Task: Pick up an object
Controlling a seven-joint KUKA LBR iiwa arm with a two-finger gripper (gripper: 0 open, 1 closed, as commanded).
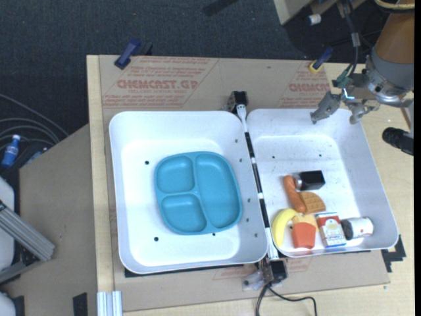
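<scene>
Camera view: gripper (340,109) upper right over right bin (368,170), jaws open, gripping nothing; banana (283,224), hot dog (294,193) lower right; blue plate (196,191) in left bin (131,143).

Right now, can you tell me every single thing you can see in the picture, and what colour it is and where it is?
bins: 2, white, side by side on the bench
divided plate: 1, blue, middle of the left bin
hot dog: 1, orange, right bin, near the middle
black block: 1, black, right bin, beside the hot dog
waffle: 1, brown, right bin, below the black block
banana: 1, yellow, right bin, near corner
orange cup: 1, orange, beside the banana
small carton: 1, red and white, right of the orange cup
small bottle: 1, white, right bin, near edge
arm: 1, grey with orange band, from the right
jaws: 1 pair, grey, open, holding nothing, over the right bin's far edge
</scene>
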